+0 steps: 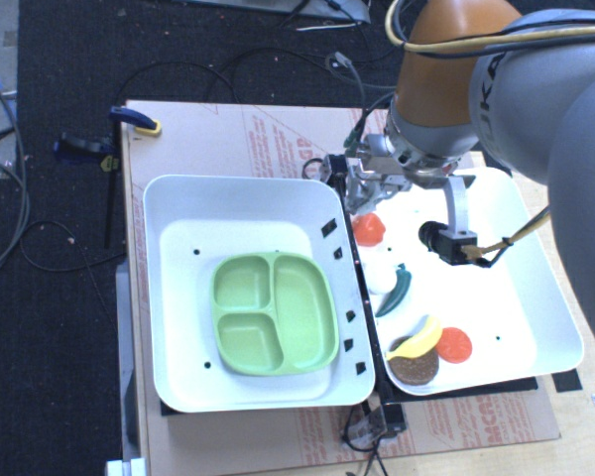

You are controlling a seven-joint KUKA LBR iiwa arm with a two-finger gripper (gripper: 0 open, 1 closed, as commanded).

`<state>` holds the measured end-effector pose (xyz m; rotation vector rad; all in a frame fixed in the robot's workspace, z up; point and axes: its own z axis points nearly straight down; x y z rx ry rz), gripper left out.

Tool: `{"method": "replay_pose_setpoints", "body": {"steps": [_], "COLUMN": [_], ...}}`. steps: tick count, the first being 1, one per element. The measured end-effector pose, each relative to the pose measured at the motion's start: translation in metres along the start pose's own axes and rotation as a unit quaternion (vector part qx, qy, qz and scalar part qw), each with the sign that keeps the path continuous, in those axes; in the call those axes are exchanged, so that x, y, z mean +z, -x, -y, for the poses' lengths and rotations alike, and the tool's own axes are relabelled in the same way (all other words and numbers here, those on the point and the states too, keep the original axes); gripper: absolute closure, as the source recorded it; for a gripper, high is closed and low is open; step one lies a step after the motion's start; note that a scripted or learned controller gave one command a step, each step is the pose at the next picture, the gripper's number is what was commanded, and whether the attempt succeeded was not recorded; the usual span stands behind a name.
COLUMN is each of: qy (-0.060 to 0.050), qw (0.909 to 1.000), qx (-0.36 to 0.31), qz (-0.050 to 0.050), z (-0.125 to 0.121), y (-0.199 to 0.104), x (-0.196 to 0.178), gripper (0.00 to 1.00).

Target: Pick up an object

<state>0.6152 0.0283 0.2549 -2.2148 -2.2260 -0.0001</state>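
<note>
— Grey arm [535, 77] with the orange band comes in from the right on my screen, and its gripper [362, 194] hangs over the far left corner of the right bin [545, 296]. What else do you need?

— Is it holding anything?

— I can't tell. The fingers are too small and dark for me to say how they stand, and I see nothing between them.

— Where are the things to pick?

— All in the right bin. An orange-red ball [369, 229] lies just below the gripper, near the bin's left wall. A white piece [379, 274] sits under that, touching a dark green pepper [396, 289]. At the near edge I see a yellow banana [417, 340] resting on a brown round thing [414, 367], with a red disc [454, 345] just beside them.

— And the left bin?

— The left bin [169, 216] has a pale green tray [275, 312] with three compartments lying flat in its middle. I see nothing in the compartments.
</note>
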Motion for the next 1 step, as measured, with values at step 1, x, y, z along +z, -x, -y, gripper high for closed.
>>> {"method": "replay_pose_setpoints", "body": {"steps": [1], "qy": [0.0], "qw": [1.0], "qx": [0.0], "qz": [0.0], "z": [-0.006], "y": [-0.0584], "x": [0.0119], "gripper": [1.0]}}
